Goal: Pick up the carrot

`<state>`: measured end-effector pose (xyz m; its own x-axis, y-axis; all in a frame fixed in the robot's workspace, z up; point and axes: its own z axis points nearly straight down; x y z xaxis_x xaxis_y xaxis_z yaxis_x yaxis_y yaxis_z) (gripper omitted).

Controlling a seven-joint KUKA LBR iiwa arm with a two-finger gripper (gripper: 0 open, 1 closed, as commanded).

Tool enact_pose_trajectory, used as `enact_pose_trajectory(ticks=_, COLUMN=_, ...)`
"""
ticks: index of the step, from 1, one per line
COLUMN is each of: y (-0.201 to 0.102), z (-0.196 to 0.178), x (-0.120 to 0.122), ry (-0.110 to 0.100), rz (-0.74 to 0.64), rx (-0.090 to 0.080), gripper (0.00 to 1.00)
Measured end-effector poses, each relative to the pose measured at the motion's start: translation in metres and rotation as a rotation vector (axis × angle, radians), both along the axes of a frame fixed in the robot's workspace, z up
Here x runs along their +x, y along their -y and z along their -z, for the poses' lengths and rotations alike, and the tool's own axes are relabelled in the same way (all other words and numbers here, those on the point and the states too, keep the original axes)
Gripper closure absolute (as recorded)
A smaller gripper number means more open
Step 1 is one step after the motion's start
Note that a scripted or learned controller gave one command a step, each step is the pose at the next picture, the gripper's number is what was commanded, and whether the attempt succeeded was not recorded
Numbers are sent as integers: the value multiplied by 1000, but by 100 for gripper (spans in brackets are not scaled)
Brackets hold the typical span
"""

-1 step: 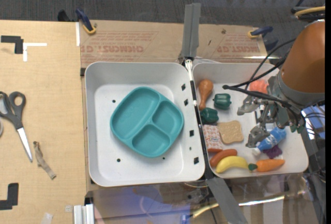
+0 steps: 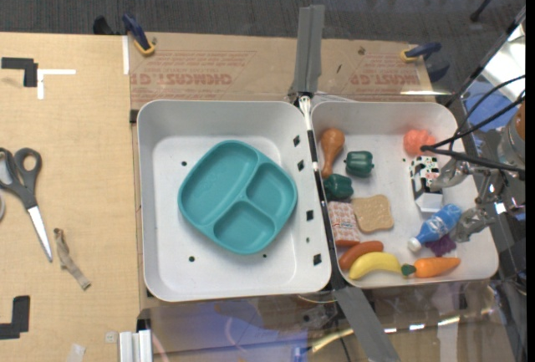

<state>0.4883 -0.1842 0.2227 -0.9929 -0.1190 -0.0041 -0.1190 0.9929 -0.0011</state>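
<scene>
Where the right bin (image 2: 393,119) meets its near wall, the carrot (image 2: 436,267) lies on its side, orange with a small green end pointing left. That green end touches the right tip of a yellow banana (image 2: 374,265), which lies just left of it along the same wall. A red sausage-shaped piece (image 2: 360,252) rests just beyond the banana. Just beyond the carrot sit a purple piece (image 2: 442,246) and a small blue-and-white bottle (image 2: 436,227), tilted, its white cap toward the near left.

Further back in this bin are a slice of toast (image 2: 374,214), a printed red-and-white packet (image 2: 341,221), two dark green pieces (image 2: 338,186), a chicken drumstick (image 2: 331,148) by the dividing wall, and an orange-pink piece (image 2: 417,140) near the far right corner.

At the right edge of the bin the tool (image 2: 478,195) reaches in among dark cables, over the right wall beyond the carrot and apart from it. Whether it is open or closed I cannot tell; its metal parts are too cluttered to read.

The left bin (image 2: 159,210) holds a teal divided plate (image 2: 238,196), set at a slant. On the desk (image 2: 67,151) to the far left lie a pair of scissors (image 2: 27,195).
</scene>
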Motion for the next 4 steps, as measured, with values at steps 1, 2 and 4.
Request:
enact_pose_trajectory(ticks=1, y=-35, z=68, x=-4, ry=-2, rz=-515, rx=1, gripper=0)
enact_pose_trajectory(ticks=2, y=26, z=74, x=2, ry=0, rz=-650, rx=-1, gripper=0)
enact_pose_trajectory(ticks=4, y=37, z=103, x=-9, ry=0, rz=-940, rx=-2, gripper=0)
